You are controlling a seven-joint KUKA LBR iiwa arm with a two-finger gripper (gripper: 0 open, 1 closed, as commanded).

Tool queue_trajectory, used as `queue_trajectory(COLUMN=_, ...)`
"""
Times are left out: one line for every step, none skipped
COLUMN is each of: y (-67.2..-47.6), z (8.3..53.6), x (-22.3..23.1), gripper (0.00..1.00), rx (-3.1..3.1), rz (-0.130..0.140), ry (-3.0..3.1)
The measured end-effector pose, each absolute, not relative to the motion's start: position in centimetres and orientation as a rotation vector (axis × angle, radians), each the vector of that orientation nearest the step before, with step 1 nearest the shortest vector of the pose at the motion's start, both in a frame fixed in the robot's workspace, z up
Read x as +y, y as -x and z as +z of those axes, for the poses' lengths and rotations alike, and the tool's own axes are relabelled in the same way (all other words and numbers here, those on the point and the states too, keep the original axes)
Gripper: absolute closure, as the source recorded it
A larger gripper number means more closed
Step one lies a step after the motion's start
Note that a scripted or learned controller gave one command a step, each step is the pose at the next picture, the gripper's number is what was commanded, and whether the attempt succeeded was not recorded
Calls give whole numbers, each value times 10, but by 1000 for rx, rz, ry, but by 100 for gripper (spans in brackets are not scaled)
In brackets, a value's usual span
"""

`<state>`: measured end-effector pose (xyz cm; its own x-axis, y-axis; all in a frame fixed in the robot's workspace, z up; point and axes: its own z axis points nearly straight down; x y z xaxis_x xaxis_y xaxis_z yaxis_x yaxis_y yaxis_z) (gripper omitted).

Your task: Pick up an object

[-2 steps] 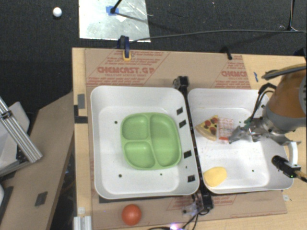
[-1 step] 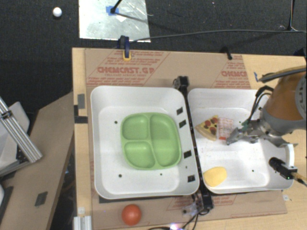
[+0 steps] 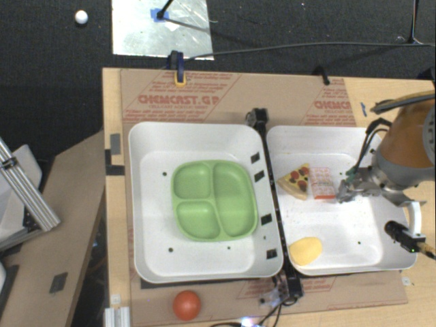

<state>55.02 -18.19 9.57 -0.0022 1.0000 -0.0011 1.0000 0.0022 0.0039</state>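
In the right-hand shallow white bin (image 3: 361, 251), the grey arm's two-finger gripper (image 3: 345, 191) hangs low at the right edge of a small clear packet with red print (image 3: 322, 184), but I cannot tell whether it is spread or closed, nor whether it grips anything. A toy pizza slice with red toppings (image 3: 296, 180) lies just left of that packet, and a rounded yellow object (image 3: 306, 250) rests near the bin's front left corner. The left-hand white bin (image 3: 146, 196) holds a pale green divided plastic plate (image 3: 214, 200), and an orange-red ball (image 3: 187, 304) sits on the bench in front of it.
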Motion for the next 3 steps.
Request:
queue_trajectory(y=-555, z=141, x=-187, gripper=100, rx=2222, rz=4, ry=-2214)
queue_trajectory(y=-556, z=206, x=-187, gripper=100, rx=2221, rz=6, ry=-2211)
queue_trajectory(y=-558, z=258, x=-187, gripper=100, rx=2222, rz=5, ry=-2211)
